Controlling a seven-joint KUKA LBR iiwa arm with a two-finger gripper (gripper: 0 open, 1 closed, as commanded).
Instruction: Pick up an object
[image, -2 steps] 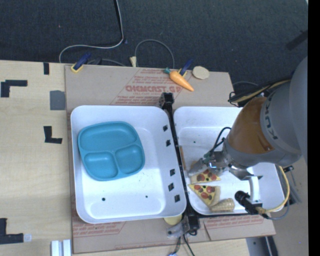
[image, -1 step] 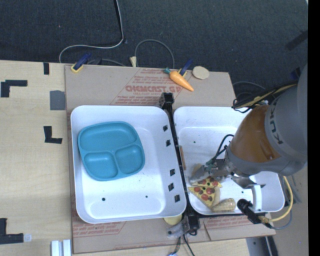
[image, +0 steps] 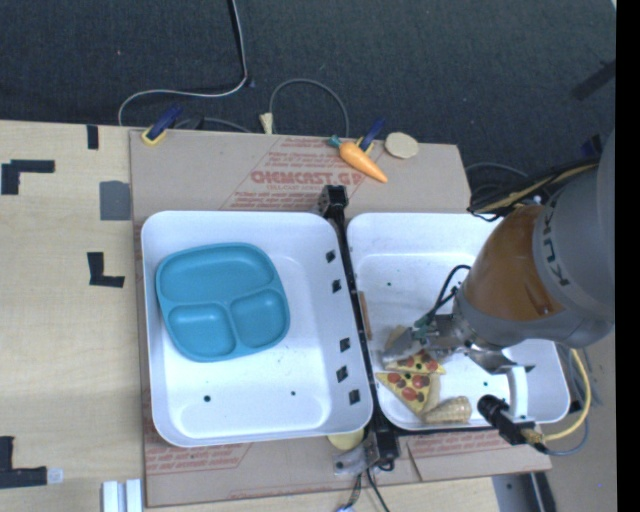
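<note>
We see a blue divided plate in the left white bin. Beyond the bins, at twelve o'clock, a toy carrot and a tan disc lie on cardboard.

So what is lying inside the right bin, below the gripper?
In the right bin a toy pizza slice lies near the front wall, with a pale piece beside it. The gripper hangs over the slice; the arm hides the floor farther right.
</note>
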